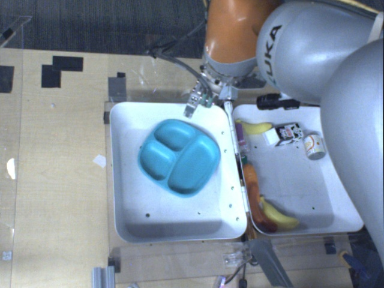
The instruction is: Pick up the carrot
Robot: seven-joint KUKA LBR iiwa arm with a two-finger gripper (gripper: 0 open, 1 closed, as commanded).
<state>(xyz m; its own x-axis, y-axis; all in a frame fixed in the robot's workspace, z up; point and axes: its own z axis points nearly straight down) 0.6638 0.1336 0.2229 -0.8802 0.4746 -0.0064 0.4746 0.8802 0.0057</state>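
Observation:
The carrot (249, 177) is a short orange piece lying against the left wall of the right bin (336, 203), just below the middle of that wall. My gripper (198, 99) hangs over the far rim of the left bin (126, 179), near its back right corner. It is up and to the left of the carrot, well apart from it, and I see nothing held in it. The arm's orange band and grey body cover the upper right of the view.
A blue divided plate (180, 156) lies in the left bin. The right bin holds a banana (258, 126) at the back, a small white box (288, 132), a small can (313, 146), a second banana (279, 216) by the front left corner and a thin purple item (240, 140) along the left wall.

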